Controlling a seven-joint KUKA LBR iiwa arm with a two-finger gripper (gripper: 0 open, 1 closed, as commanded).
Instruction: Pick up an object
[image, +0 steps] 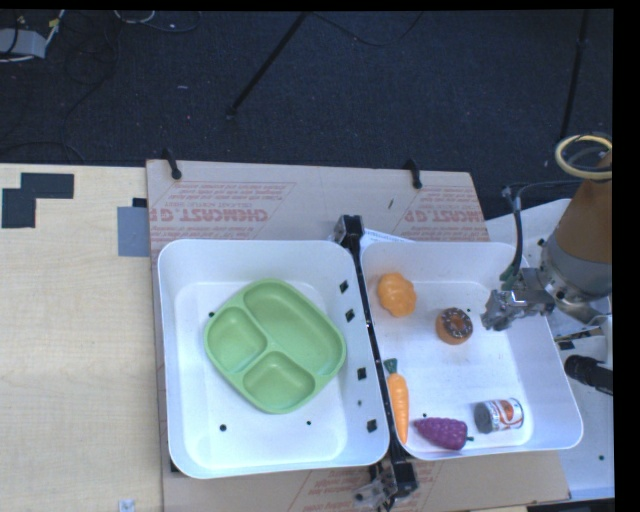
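Two white bins sit side by side on the counter (70, 330). The left bin (185, 280) has a green plate (275, 345) with three parts in it. The right bin (540, 400) has an orange fruit (396, 295), a round brown donut (455, 325), a carrot (398, 400) by the middle wall, a purple bunch of grapes (441, 432) and a small can (499, 415) lying on its side. The tool (497, 314) is over the right bin, just beside the donut. I cannot tell if it is open or closed, and nothing shows in its grip.
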